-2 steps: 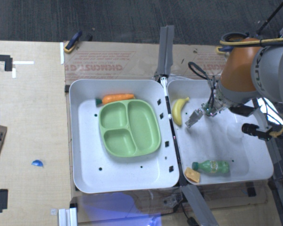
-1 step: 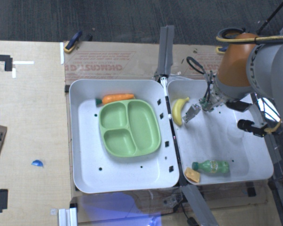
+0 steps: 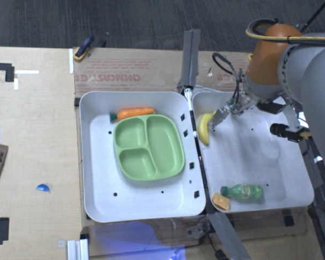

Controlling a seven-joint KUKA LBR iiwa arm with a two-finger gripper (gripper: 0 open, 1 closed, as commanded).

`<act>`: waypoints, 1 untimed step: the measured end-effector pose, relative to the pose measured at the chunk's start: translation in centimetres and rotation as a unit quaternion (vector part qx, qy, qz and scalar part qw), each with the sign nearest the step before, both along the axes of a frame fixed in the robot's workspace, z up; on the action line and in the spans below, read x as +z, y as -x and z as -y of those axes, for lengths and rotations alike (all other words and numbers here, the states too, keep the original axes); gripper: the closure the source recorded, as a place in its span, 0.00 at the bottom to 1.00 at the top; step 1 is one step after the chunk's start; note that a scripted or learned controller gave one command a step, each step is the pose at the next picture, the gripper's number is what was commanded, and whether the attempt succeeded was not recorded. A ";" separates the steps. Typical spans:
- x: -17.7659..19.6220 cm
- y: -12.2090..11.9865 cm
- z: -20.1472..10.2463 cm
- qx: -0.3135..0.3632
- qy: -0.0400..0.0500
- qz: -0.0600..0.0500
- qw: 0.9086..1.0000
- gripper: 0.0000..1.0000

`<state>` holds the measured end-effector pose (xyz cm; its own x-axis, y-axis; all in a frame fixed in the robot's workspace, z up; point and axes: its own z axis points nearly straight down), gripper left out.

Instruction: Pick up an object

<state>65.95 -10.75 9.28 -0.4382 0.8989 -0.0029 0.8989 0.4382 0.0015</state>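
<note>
Gripper (image 3: 216,118) is hanging low in the right-hand bin (image 3: 292,199), at that bin's upper left corner, with the arm (image 3: 273,53) reaching down to it from the upper right. Whether it is released or clenched cannot be told at this size, and nothing is showing between its tips.

Banana (image 3: 204,128) is lying just beside the hand, on its left and slightly toward the near edge of the bench. It is resting against the divider wall (image 3: 195,140) between the two bins. Its long axis is running roughly away from and toward the camera, parallel to that wall, with a slight curve. The tips appear to be touching or nearly touching its upper end; contact cannot be confirmed.

Other candidates are sitting well apart from the hand. The green bottle (image 3: 242,192) and a small orange piece (image 3: 221,201) are lying toward the near edge of the same bin, the bottle's long axis crossways. The carrot (image 3: 135,112) and the green divided plate (image 3: 149,146) are sitting to the hand's left, across the divider, in the other bin (image 3: 97,199).

Judgement: the banana is the likeliest target. The coming move is turning on closing across its short width, and the adjacent wall is leaving little room for a finger on that side.
</note>
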 end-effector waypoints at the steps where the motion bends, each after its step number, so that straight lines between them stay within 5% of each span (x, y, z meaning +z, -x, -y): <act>1: 0.1 0.2 -0.4 -0.208 0.001 -0.003 0.978 0.00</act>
<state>65.79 -10.36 9.40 -0.0350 0.9994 -0.0032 0.9994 0.0350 -0.0052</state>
